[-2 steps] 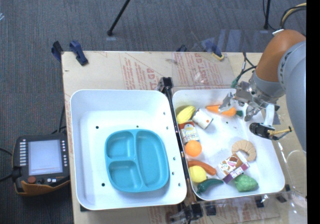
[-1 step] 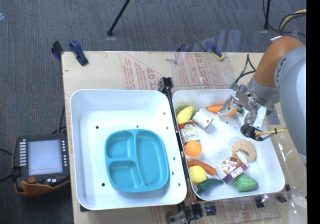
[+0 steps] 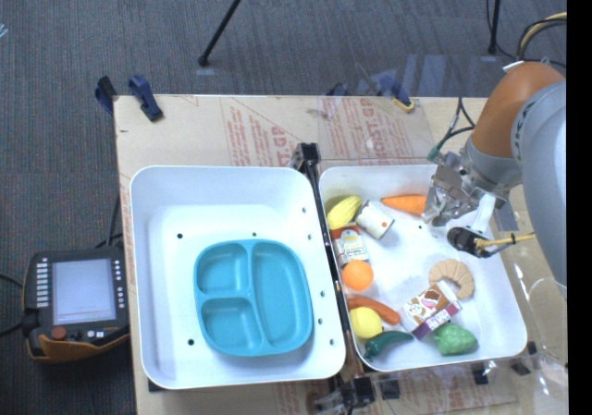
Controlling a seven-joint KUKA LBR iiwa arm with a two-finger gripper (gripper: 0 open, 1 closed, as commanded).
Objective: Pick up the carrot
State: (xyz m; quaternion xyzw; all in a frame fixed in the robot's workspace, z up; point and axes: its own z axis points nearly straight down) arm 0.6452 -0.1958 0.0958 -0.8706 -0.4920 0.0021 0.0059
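The carrot (image 3: 404, 203) is a short orange cone lying flat near the back of the right bin (image 3: 504, 298), with its tip pointing left. My gripper (image 3: 438, 211) hangs low over the bin just to the right of the carrot's thick end, close to it or touching it. No part of the carrot shows between the fingers.
Left of the carrot lie a white can (image 3: 375, 220) and a yellow corn cob (image 3: 342, 212). Further forward are an orange (image 3: 357, 274), a lemon (image 3: 366, 322), a red-orange stick (image 3: 377, 309), a snack box (image 3: 433, 305) and a green toy (image 3: 454, 339). The left bin (image 3: 166, 210) holds a blue divided plate (image 3: 252, 296).
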